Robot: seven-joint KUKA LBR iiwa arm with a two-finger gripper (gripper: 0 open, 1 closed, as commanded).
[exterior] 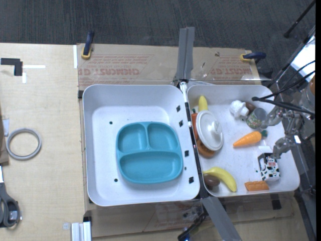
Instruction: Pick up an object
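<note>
Over the right edge of the right bin [281, 90], the gripper [285, 134] hangs among dark cables and metal parts, and the clutter there hides whether it is spread or pressed together; I cannot tell. Nothing can be seen held in it.

All the loose objects lie in this right bin. Closest to the gripper, just to its near left, is a small black-and-white patterned object [270, 167], with a flat orange block [257, 186] beside it toward the bin's near wall. A toy carrot [247, 139] lies left of the gripper, tilted, with its green end pointing right. Beyond the carrot, toward the far wall, are a small white object [237, 108] and, just right of it, a round glassy item [257, 117] too blurred to name.

Along the bin's left side a white domed lid [209, 130] with a knob leans on a brown-orange bowl [204, 149]. A yellow banana [202, 103] pokes out just beyond the lid on the far side. At the near left corner a second banana [222, 177] lies touching a dark brown rounded object [212, 183].

The left bin [95, 109] holds a teal divided plate [149, 152] with three compartments, lying flat near the middle.

Both bins rest on a sheet of cardboard [130, 67] fixed with two blue-and-yellow clamps [89, 44]. Well to the left, on the wooden bench [40, 94], lie a grey tape roll [22, 143] and, nearer, a pair of scissors [8, 212].
</note>
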